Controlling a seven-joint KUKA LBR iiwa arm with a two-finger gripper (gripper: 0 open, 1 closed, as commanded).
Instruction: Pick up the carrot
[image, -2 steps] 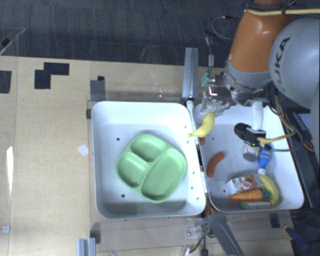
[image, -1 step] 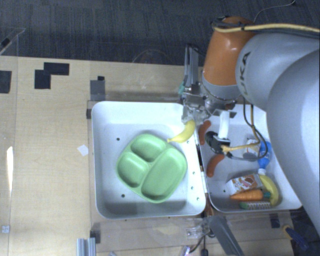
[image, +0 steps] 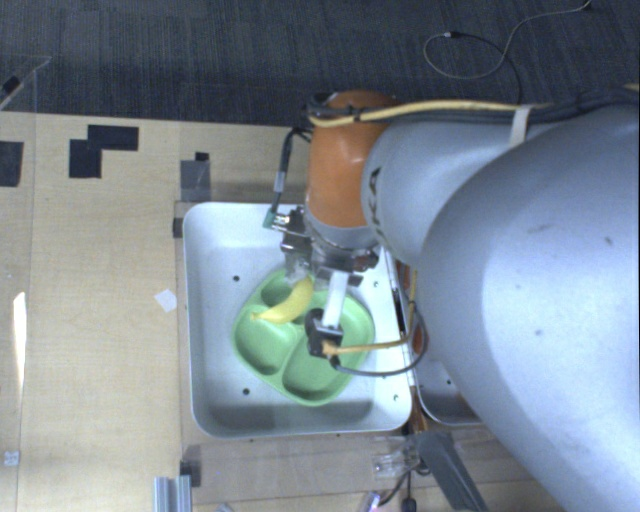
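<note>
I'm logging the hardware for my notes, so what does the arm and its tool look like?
The arm is bulky, smooth grey, with an orange band above the wrist. A pale yellow cable runs along its top. The tool is metallic, with thin black wires at its sides.

Views: 1, camera view.
Position: fixed above the bench (image: 90, 330), fairly close over it.
Facing: downward at a slant, dark floor along the top edge.
Centre of frame: the left white bin (image: 215, 300).
Right side: the grey arm (image: 520, 280) reaches in, bulking large because it sits near the lens.
</note>
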